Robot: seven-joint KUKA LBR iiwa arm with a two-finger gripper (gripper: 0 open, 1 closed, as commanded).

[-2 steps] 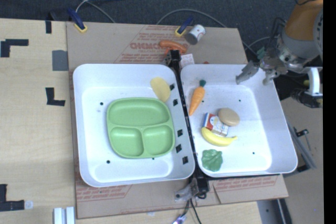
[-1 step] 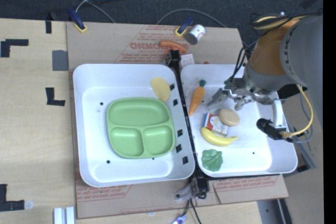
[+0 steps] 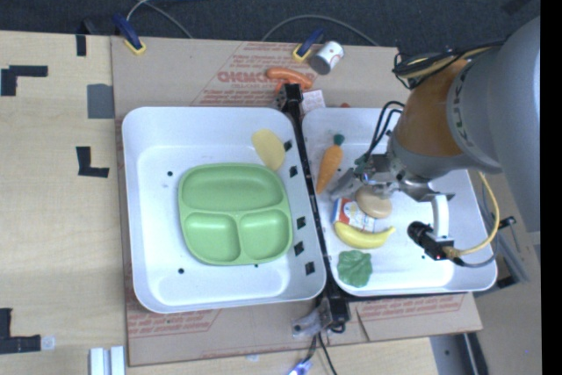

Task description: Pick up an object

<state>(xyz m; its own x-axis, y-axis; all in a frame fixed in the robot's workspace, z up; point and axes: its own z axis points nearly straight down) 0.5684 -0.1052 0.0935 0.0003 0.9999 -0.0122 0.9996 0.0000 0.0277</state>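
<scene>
My gripper [image 3: 367, 182] hangs low over the middle of the right bin [image 3: 457, 277], reaching in from the right. Just below it lies a tan round object [image 3: 375, 205] on top of a red and white item [image 3: 349, 212]. An orange carrot [image 3: 328, 165] lies to the gripper's left against the bin's left wall. In front of the tan object is a yellow banana [image 3: 362, 234], and a green leafy toy [image 3: 354, 267] lies at the bin's front edge. Whether the gripper touches the tan object cannot be told.
The left bin [image 3: 145, 180] holds a green divided plate [image 3: 234, 213] and a yellow lemon-like object [image 3: 269, 148] at its back right. Behind the bins on the cardboard lie an orange item [image 3: 290, 76] and a small white cylinder [image 3: 327, 57]. Cables trail near the arm.
</scene>
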